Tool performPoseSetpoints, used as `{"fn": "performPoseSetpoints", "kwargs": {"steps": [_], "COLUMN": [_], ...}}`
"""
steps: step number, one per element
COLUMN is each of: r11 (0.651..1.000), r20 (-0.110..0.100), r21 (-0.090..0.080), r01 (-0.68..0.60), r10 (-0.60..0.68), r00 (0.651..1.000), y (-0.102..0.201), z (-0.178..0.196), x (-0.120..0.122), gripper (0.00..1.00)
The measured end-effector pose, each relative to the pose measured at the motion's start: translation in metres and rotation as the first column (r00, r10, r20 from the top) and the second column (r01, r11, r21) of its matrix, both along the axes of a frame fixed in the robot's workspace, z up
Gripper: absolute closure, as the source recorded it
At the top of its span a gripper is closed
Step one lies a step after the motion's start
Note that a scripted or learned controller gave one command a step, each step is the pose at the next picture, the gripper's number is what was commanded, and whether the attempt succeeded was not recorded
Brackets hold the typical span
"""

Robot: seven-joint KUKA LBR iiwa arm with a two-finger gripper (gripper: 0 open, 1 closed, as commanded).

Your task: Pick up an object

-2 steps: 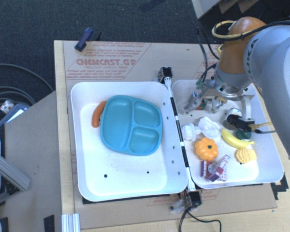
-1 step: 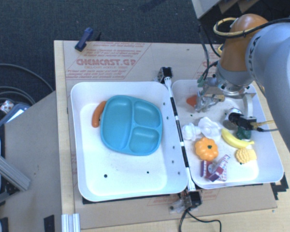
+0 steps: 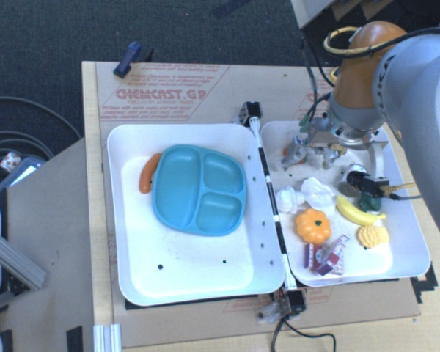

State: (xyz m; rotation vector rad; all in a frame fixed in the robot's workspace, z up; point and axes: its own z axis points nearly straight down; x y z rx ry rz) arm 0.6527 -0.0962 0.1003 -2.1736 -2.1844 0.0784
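Two shallow white bins sat side by side on a brown board printed with red lettering (image 3: 169, 86). An orange toy pumpkin (image 3: 313, 226) lay in the right bin (image 3: 403, 259), near its left wall, and serves as the reference for everything else.

Just right of the pumpkin and slightly farther back lay a yellow banana (image 3: 358, 213). A small bumpy yellow piece (image 3: 372, 235), possibly corn, sat right of the pumpkin, just in front of the banana. A red-and-white packet (image 3: 326, 255) lay just in front of the pumpkin, close to it. Directly behind the pumpkin was a crumpled white lump (image 3: 317, 191), and a second white lump (image 3: 286, 199) lay behind and to its left, against the bin wall.

Farther behind the pumpkin, beyond the white lumps, the gripper (image 3: 313, 152) hung low over the back part of the same bin, under the arm's orange band (image 3: 363, 64). Whether it was wide or narrow could not be told, and nothing was seen held in it.

Well left of the pumpkin, across the dividing wall, a blue divided plate (image 3: 199, 189) filled the middle of the left bin (image 3: 125, 218). An orange sausage-shaped toy (image 3: 147, 173) lay along the plate's far side from the pumpkin, touching its rim.

Far behind and left of the pumpkin, a small dark blue object (image 3: 127, 59) rested at the board's back edge.
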Motion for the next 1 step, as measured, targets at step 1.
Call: {"fn": "performPoseSetpoints", "kwargs": {"steps": [1], "r11": [1.000], "r20": [0.002], "r21": [0.000], "r01": [0.000], "r10": [0.000], "r00": [1.000], "y": [0.0000], "z": [0.0101], "x": [0.0005], "gripper": [1.00]}}
